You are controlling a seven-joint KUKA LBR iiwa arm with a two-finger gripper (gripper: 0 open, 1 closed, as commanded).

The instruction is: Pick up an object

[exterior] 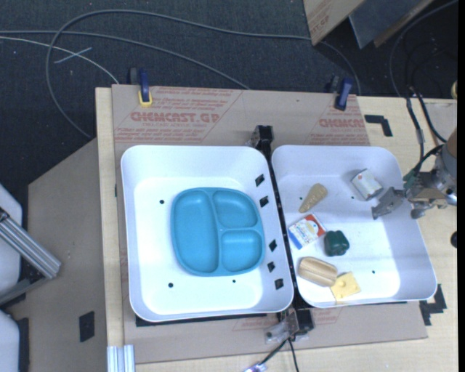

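Pale wood is what I see across the tabletop (109,218), with a brown cardboard sheet (218,109) printed in red lettering laid over it and pinned at the far edge by two blue clamps (144,84). Around the bench the floor is dark carpet (43,94), with thin cables (80,33) looping over it at the far left, and a cardboard box (330,16) sits at the far edge of the room.

Two white bins stand side by side on the sheet, touching along a line of black clips. The left bin (145,283) carries a blue divided plate (217,231) near its middle.

The right bin (407,254) has the things I could pick. A tan cone (314,197) lies towards its far left; a small red, white and blue packet (306,231) sits just near of that; a dark green lump (336,243) is just right of the packet. At the near side a tan bread-like piece (317,271) lies touching a yellow wedge (346,285). A small white and grey block (365,183) rests in the far right part.

My gripper (396,203) reaches in from the right over the bin's right side, just right of that block. Its fingers look parted, with nothing between them.
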